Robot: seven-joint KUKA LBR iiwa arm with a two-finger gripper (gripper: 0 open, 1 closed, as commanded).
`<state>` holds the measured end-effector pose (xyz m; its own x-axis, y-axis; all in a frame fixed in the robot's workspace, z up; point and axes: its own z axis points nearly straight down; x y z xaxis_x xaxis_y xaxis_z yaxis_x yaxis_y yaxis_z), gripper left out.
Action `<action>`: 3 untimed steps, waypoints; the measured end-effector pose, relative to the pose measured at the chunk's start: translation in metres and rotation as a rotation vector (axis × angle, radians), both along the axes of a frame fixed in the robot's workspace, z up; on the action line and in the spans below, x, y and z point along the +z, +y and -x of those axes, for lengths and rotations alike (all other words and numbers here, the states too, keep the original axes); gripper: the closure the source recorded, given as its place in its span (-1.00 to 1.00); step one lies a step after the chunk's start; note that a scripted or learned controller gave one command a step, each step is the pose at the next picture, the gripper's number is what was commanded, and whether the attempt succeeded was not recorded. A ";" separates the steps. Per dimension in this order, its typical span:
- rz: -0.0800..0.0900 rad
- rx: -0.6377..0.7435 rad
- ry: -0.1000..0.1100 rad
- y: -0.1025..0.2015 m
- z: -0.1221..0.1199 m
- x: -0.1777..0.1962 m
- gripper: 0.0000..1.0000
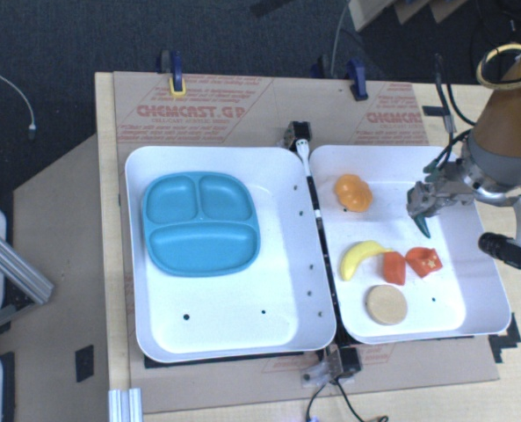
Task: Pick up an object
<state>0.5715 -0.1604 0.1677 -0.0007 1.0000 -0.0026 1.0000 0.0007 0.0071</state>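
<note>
The right bin [471, 319] holds an orange fruit [353, 192] at its back left, a yellow banana [360, 257] in the middle, two red pieces [394, 268] [424, 261] beside it, and a tan round disc [387, 305] near the front. My gripper [423, 218] hangs over the right part of this bin, right of the orange fruit and above the red pieces, with nothing visible between its dark fingers. The arm comes in from the right edge.
The left bin [278, 306] holds a blue divided plate [201, 223]. A black divider with a clamp [299, 135] runs between the bins. Blue clamps [176, 70] [357, 76] stand on the bench's back edge. Cables hang at the back right.
</note>
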 end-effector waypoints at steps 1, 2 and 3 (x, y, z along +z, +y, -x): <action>0.001 0.001 -0.002 0.000 0.002 0.064 1.00; 0.000 0.000 -0.001 0.000 0.001 0.118 1.00; -0.006 0.006 0.010 0.061 0.002 0.103 1.00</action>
